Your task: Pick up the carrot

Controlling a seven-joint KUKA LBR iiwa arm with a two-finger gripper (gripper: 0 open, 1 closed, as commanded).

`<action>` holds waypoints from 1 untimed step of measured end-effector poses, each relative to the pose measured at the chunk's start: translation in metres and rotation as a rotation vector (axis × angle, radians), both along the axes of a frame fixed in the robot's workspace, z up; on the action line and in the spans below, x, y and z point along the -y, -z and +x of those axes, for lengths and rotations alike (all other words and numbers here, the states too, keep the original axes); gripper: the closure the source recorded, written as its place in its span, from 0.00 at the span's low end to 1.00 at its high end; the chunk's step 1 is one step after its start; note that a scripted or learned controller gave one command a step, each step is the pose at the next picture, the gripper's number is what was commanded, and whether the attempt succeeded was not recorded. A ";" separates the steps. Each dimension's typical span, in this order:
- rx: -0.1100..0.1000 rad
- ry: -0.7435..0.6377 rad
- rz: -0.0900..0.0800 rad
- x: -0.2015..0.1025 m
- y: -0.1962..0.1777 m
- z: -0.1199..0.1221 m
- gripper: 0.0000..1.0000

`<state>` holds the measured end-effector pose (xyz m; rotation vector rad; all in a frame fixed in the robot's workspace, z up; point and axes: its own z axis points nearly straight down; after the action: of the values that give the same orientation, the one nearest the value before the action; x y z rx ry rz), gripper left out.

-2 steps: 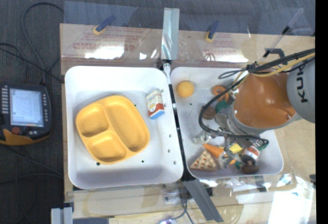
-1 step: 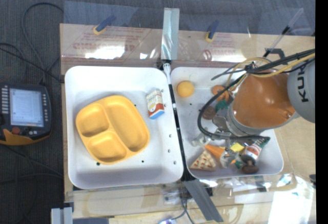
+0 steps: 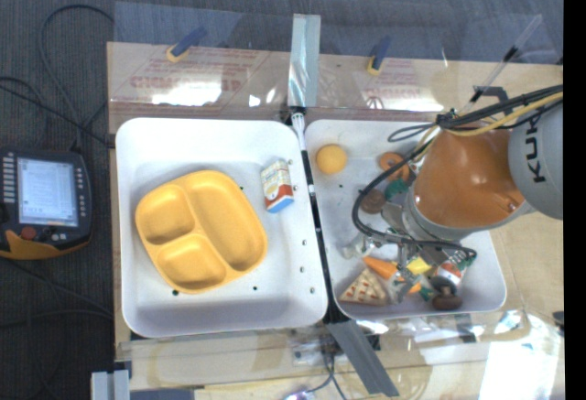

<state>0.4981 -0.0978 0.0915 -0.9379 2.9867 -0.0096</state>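
Observation:
The carrot [image 3: 380, 267], a small orange piece, lies in the right bin [image 3: 339, 206] near its front, just above a pizza slice toy [image 3: 364, 288]. My gripper [image 3: 414, 261] reaches down into the cluttered front part of that bin, right next to the carrot on its right side. The orange wrist band [image 3: 467, 178] and black cables hide most of the gripper from above. Nothing can be seen held in it.
The left bin [image 3: 137, 297] holds a yellow divided plate [image 3: 200, 229] and a small carton [image 3: 277, 185]. In the right bin lie an orange ball [image 3: 331, 158], a brown piece [image 3: 372, 200], a small can [image 3: 449, 275] and a dark piece [image 3: 446, 301].

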 end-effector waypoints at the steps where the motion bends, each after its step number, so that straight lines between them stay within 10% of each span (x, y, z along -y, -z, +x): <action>1: 0.002 0.252 0.007 0.014 0.000 0.001 0.00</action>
<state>0.4988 -0.1121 0.0914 -0.5544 3.0781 -0.0019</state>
